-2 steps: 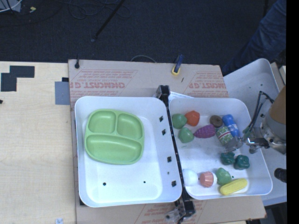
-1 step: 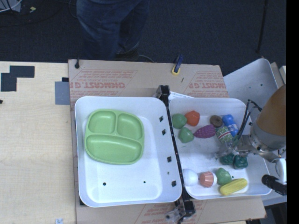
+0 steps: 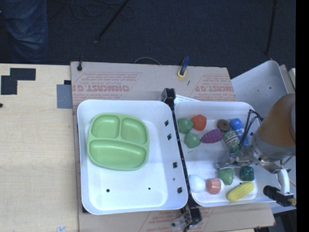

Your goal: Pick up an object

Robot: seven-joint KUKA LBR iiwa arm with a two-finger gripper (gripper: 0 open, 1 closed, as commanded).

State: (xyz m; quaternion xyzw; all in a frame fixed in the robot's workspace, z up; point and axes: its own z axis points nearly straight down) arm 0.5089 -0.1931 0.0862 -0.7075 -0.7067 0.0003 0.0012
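Green toys (image 3: 226, 176) and a yellow corn (image 3: 240, 191) crowd the jaws (image 3: 231, 161); their state is unclear.

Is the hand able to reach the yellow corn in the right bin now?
Probably yes. The yellow corn lies uncovered near the front rim of the right bin, close to the hand; nothing lies on top of it.

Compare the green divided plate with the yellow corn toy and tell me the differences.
The green divided plate lies in the left bin; the yellow corn toy lies in the right bin. The plate is far bigger, flat and sectioned; the corn is small and elongated. Both rest untouched.
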